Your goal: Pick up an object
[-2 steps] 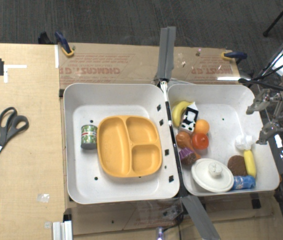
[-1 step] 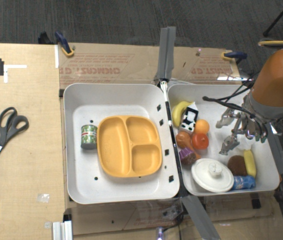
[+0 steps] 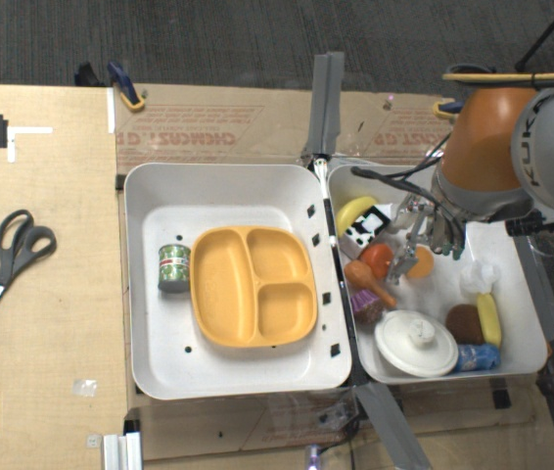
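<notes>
My gripper [image 3: 416, 248] hangs over the upper middle of the right bin [image 3: 524, 292], below the orange band of the arm [image 3: 487, 140]. Directly beneath it lie a red rounded object [image 3: 377, 258] and an orange ball [image 3: 420, 266], partly hidden by the gripper. A yellow banana-shaped toy [image 3: 355, 210] and a black-and-white checkered block [image 3: 366, 226] sit just to its left. An orange carrot-like piece [image 3: 367, 278] and a purple item [image 3: 365, 306] lie lower left.
A white round lid [image 3: 415, 343], a brown lump [image 3: 464, 323], a yellow piece [image 3: 489, 318] and a blue item [image 3: 477, 358] crowd the right bin's front. The left bin [image 3: 150, 355] holds an orange divided plate [image 3: 253, 286] and a small green can [image 3: 173, 266]. Scissors [image 3: 11, 253] lie far left.
</notes>
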